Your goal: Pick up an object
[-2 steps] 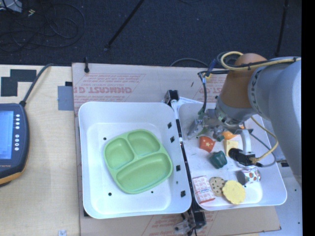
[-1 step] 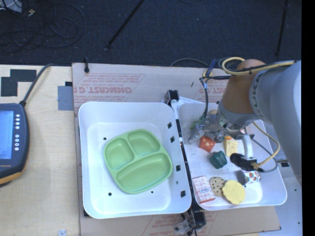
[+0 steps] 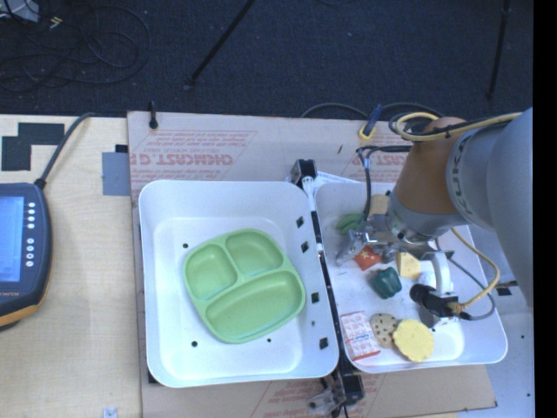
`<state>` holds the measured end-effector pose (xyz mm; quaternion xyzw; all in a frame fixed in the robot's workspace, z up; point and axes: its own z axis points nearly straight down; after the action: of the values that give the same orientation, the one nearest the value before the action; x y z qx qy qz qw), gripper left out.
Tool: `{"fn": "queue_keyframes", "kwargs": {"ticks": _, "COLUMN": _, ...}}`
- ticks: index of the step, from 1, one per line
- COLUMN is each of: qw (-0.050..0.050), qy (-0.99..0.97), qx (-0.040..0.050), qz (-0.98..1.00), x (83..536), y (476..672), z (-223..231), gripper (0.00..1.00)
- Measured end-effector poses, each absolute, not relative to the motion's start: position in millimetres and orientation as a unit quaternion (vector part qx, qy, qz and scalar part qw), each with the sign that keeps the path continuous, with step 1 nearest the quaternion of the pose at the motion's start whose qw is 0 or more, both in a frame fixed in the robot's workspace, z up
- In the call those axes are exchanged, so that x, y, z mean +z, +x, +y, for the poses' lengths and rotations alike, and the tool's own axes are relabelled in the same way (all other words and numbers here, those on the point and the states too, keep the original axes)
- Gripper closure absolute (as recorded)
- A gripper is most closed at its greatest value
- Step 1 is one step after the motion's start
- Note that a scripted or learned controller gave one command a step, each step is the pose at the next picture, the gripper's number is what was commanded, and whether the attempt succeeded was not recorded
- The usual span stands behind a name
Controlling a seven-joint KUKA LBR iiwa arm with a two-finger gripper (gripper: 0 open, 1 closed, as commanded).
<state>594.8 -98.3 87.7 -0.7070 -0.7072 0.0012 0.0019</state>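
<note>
In the right white plastic bin (image 3: 487,351), a scatter of small objects is being shown: a dark green rounded block (image 3: 385,281), a small red piece (image 3: 365,258), a pale yellow cube (image 3: 408,265), a bright green scrap (image 3: 350,223), a speckled round cookie (image 3: 382,326), a lumpy yellow disc (image 3: 413,340) and a flat red-and-white printed packet (image 3: 358,333). The gripper (image 3: 370,244) is being held low over the red piece and the green scrap, at the bin's upper left; whether anything is being gripped, or how the tool is set, cannot be told. The grey arm with its orange band (image 3: 426,181) is being extended in from the right, trailing yellow and black cables (image 3: 474,294). In the left white bin (image 3: 157,233), a smooth light-green divided plate with three compartments (image 3: 244,284) is being kept, lying flat. Both bins are being borne on a sheet of printed brown cardboard (image 3: 209,151) on a pale wooden bench (image 3: 78,338). A handheld control pendant with a lit screen (image 3: 19,246) is being rested at the left edge, and dark carpet with loose cables (image 3: 113,42) is being seen beyond.
</note>
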Motion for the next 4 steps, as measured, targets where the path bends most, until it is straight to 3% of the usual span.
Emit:
{"fn": "queue_keyframes", "kwargs": {"ticks": 1, "qw": 0.001, "qy": -0.708, "qx": -0.0005, "qz": -0.706, "x": 99, "y": 596.8, "z": -99, "gripper": 1.00}}
{"fn": "queue_keyframes", "kwargs": {"ticks": 2, "qw": -0.002, "qy": -0.705, "qx": -0.0038, "qz": -0.709, "x": 209, "y": 589.4, "z": -40, "gripper": 1.00}}
{"fn": "queue_keyframes", "kwargs": {"ticks": 4, "qw": 0.002, "qy": -0.707, "qx": 0.0017, "qz": -0.708, "x": 210, "y": 586.7, "z": -14, "gripper": 1.00}}
